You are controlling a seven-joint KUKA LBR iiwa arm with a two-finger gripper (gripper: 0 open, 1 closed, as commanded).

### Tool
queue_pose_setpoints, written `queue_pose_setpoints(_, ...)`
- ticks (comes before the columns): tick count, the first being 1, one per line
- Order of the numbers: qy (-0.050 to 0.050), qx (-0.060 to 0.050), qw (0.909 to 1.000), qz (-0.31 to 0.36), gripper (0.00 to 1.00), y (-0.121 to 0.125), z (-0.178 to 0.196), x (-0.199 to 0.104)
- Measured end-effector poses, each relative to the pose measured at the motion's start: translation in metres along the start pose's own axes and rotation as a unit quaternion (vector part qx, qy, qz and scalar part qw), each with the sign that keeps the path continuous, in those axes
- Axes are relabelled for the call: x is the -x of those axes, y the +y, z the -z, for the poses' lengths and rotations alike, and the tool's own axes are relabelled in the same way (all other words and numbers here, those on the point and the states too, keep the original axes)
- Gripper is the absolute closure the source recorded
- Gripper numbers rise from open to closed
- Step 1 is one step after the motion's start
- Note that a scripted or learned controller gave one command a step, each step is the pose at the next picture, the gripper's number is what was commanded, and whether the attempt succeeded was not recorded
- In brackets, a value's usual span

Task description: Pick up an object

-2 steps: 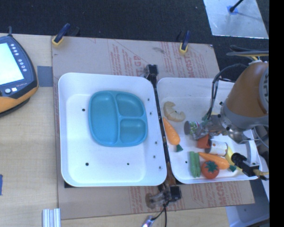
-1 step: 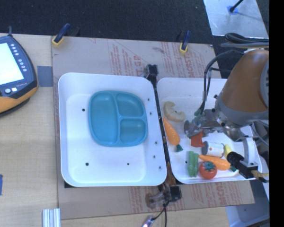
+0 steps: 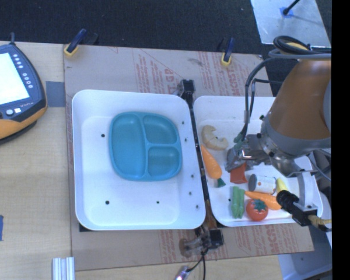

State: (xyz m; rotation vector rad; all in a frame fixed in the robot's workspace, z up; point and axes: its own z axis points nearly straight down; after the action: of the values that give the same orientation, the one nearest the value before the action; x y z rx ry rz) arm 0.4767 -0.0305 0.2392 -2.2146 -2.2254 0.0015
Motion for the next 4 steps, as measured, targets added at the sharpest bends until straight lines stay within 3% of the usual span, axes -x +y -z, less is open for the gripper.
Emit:
queue_pose_setpoints(3,-0.001,0.002,1.0,0.001,1.0,0.0,0.02,-0.051)
queue_pose_setpoints(4,-0.001,0.0,1.0,0.001,1.0,0.0,0.024,-0.129)
